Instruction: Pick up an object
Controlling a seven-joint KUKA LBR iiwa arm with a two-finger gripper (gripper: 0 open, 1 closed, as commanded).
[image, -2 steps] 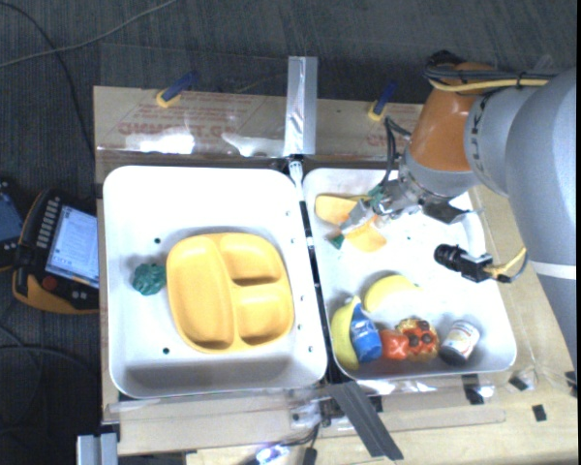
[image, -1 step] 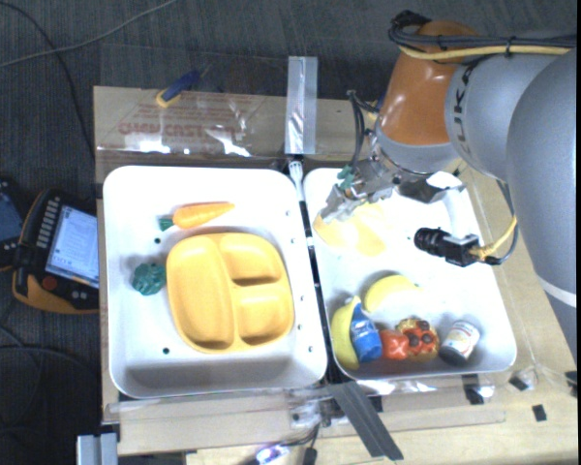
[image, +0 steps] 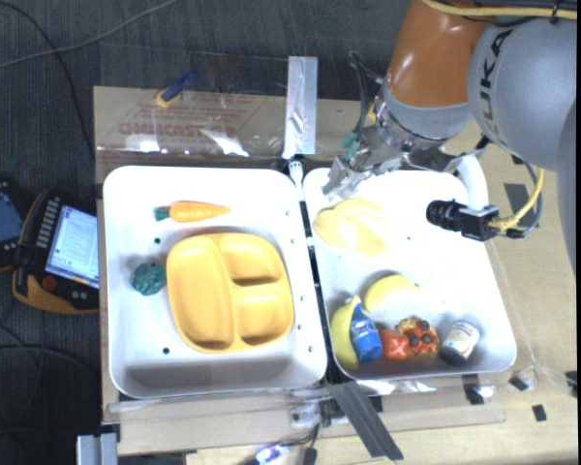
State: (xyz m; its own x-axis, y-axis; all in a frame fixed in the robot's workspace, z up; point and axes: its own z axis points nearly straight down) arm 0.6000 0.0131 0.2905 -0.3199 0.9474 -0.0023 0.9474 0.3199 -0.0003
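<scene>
My gripper (image: 351,170) hangs over the back left corner of the right bin (image: 484,269), below the orange band of the arm. Just in front of it and below lies a pale yellow flat object (image: 352,227) on the bin floor. Nothing shows held in the gripper. Along the right bin's front lie a yellow fruit (image: 391,291), a second yellow piece (image: 342,329), a blue packet (image: 365,340), a red item (image: 412,338) and a small can (image: 460,338).
The left bin (image: 126,337) holds a yellow divided plate (image: 230,289), an orange carrot (image: 196,211) at the back and a green broccoli piece (image: 148,277) at the left. A black camera unit (image: 457,215) juts over the right bin. A handheld device (image: 63,255) lies left of the bench.
</scene>
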